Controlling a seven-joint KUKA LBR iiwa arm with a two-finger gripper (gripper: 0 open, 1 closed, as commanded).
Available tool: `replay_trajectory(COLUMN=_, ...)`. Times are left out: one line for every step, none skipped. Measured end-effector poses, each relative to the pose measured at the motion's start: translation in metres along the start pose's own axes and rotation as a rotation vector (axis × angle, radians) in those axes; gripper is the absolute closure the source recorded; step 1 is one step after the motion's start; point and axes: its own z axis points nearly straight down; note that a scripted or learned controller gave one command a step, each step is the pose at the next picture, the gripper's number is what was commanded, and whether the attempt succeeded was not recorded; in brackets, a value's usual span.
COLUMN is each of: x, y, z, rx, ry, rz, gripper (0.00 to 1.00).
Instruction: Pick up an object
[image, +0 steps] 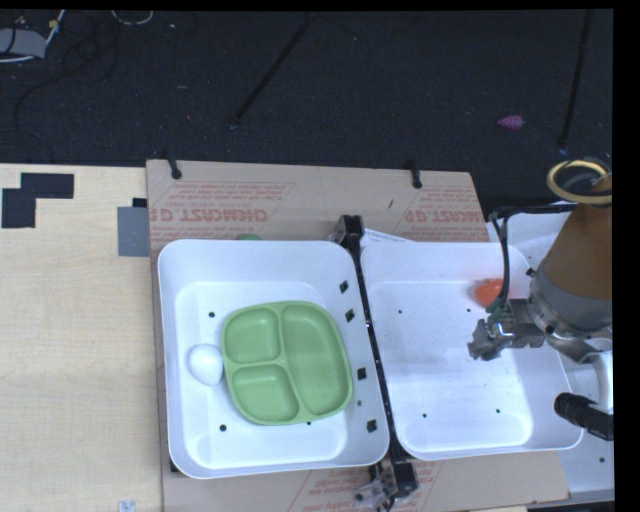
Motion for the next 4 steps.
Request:
replay_trajectory(x=-0.001, y=0.001, z=-0.048, rx=0.000, ry=-0.001, rz=0.001, gripper=1.00)
replay_trajectory(x=0.053, y=0.005, z=-0.032, rx=0.006, ry=0.002, rz=-0.002, gripper=1.00)
replay_trajectory(x=0.103, y=0.004, z=-0.021, rx=0.007, ry=0.002, rz=-0.002, gripper=1.00)
replay_trajectory(x=0.153, y=0.008, z=-0.027, rx=0.006, ry=0.002, rz=-0.003, gripper=1.00)
